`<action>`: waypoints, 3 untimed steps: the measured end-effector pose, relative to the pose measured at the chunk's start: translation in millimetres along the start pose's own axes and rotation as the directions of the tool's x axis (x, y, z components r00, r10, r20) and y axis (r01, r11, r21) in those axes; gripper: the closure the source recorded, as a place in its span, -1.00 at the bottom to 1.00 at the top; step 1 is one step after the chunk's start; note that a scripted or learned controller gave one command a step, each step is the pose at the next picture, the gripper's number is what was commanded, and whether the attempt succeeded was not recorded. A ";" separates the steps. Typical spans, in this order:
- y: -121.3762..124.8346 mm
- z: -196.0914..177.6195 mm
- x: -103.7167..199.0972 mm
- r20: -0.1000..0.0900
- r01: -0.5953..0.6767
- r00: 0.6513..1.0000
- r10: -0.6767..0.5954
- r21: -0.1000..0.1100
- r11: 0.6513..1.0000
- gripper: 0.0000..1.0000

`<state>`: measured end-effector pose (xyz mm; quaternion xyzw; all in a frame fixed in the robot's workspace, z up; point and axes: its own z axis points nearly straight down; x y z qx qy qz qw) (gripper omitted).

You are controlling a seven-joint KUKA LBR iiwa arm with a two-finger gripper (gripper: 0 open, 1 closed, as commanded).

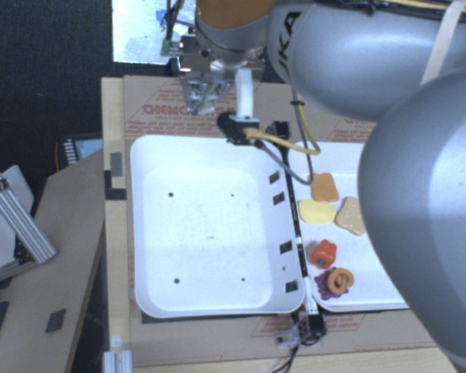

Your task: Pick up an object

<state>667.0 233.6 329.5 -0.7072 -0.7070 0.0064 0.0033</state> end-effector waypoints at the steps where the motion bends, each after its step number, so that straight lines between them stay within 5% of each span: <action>1: -80.0 -15.7 1.9 -0.006 0.007 1.000 -0.007 -0.014 1.000 1.00; 2: -20.0 -107.5 -0.3 -0.008 0.000 1.000 0.000 -0.029 1.000 1.00; 3: 0.1 -147.9 0.0 -0.007 0.003 1.000 -0.003 -0.021 1.000 1.00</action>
